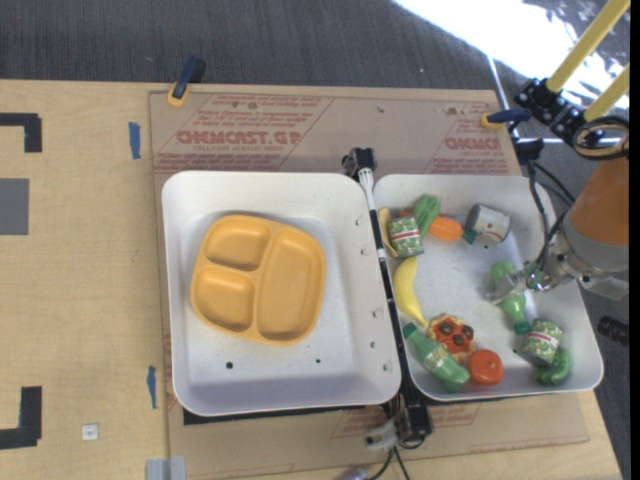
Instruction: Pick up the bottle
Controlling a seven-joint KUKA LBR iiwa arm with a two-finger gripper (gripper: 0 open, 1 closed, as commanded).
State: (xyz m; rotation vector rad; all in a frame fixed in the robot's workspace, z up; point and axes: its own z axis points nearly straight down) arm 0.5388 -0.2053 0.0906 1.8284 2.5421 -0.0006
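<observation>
Two small green bottles with red and white labels lie in the right bin. One bottle is at the bin's far left corner, beside the divider. The other bottle lies near the bin's front right corner. My gripper hangs low over the right half of this bin, between the two bottles and closer to the front right one. A small green piece lies directly under and in front of the gripper. The arm's orange band shows at the view's right edge.
The right bin also holds a yellow banana, an orange piece, a grey and white box, a red tomato and a pizza-like piece. The left bin holds a yellow divided tray. Cables run past the bin's right rim.
</observation>
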